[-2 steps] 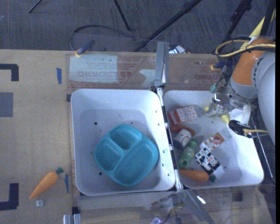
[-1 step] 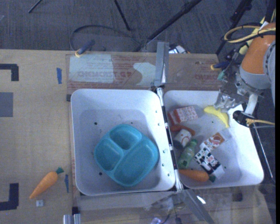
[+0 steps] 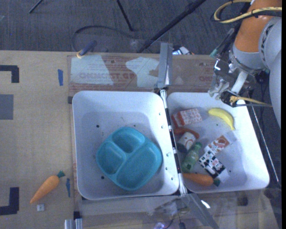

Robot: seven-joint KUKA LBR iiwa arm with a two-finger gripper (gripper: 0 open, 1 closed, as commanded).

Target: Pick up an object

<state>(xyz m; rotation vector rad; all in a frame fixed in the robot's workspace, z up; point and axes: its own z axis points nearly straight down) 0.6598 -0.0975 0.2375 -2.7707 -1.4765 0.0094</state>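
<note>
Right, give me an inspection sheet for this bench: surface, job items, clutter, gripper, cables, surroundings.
Surface: wooden bench bearing two white bins side by side, left bin and right bin.
Job's things: in the right bin, a banana, a red packet, a green bottle, a carrot, a black and white carton and a small can.
Clutter: teal divided plate in the left bin; a second carrot lying on the bench outside the bins.
Gripper: gripper above the right bin's far rim, near the banana; holds nothing that can be seen.
Cables: yellow cable looped by the arm.
Surroundings: dark carpet with stand legs behind the bench.
</note>
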